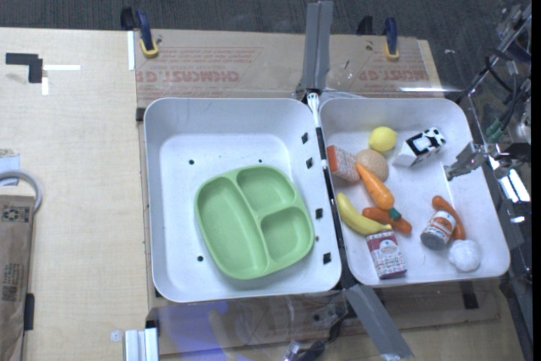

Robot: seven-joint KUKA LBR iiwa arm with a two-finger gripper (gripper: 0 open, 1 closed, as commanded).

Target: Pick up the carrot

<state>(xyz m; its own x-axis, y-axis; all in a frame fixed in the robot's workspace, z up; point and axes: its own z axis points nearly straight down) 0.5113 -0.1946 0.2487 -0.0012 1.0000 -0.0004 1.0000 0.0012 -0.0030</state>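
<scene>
The carrot [374,186] is a long orange piece lying at a slant in the middle of the right bin [473,118]. It rests against a beige round item [372,164]. Just below it lies a smaller orange vegetable with a green end [389,218]. My gripper [467,162] hangs over the right side of this bin, at the end of dark arm parts reaching in from the right edge. It is well to the right of the carrot and apart from it, with nothing seen in it.
Around the carrot in the right bin lie a lemon [383,139], a black-and-white toy [423,144], a banana [358,217], a red box [386,255], a small can [438,231] and a white ball [463,255]. The left bin [169,182] holds a green divided plate [221,254].
</scene>
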